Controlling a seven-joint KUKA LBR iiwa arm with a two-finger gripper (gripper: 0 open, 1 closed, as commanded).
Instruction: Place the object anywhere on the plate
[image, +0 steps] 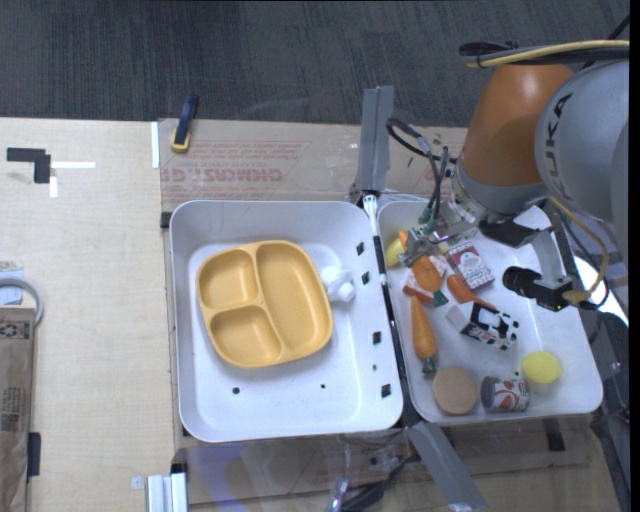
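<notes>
A yellow plate (265, 300) with three compartments lies in the left bin (290, 405), tilted a little. My gripper (428, 240) hangs low over the far left corner of the right bin (585, 395). It is just above an orange toy piece (428, 272) and beside a small yellow piece (398, 245). A red packet (470, 266) lies right next to it. The wrist and cables hide the tips.
The right bin also holds a carrot (423, 330), a black-and-white box (490, 325), a yellow ball (542, 367), a small can (503, 393) and a tan disc (455, 390). A small white lump (340, 288) touches the plate's right edge. A raised divider separates the bins.
</notes>
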